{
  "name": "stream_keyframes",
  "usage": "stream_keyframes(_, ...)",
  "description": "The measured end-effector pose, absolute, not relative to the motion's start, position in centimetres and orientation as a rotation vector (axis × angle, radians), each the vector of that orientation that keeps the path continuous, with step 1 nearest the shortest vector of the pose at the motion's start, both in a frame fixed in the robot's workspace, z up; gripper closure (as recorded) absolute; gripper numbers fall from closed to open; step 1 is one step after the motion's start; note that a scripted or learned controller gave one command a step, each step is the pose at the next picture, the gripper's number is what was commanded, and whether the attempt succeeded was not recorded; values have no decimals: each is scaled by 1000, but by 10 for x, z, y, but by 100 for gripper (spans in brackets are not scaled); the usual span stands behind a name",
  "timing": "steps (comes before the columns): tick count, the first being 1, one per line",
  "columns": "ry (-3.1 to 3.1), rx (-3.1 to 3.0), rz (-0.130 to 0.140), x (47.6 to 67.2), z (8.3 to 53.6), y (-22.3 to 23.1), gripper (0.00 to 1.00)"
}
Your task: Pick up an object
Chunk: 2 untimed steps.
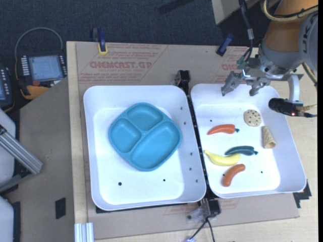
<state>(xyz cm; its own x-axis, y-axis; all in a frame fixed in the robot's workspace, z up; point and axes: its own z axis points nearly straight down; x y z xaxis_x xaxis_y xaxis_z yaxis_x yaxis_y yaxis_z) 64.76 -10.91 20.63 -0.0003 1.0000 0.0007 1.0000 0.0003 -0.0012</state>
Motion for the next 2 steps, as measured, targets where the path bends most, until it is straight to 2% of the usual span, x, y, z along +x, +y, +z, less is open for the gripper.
stream_keyframes(2,-2217,-2219,6,643,120,-118,0)
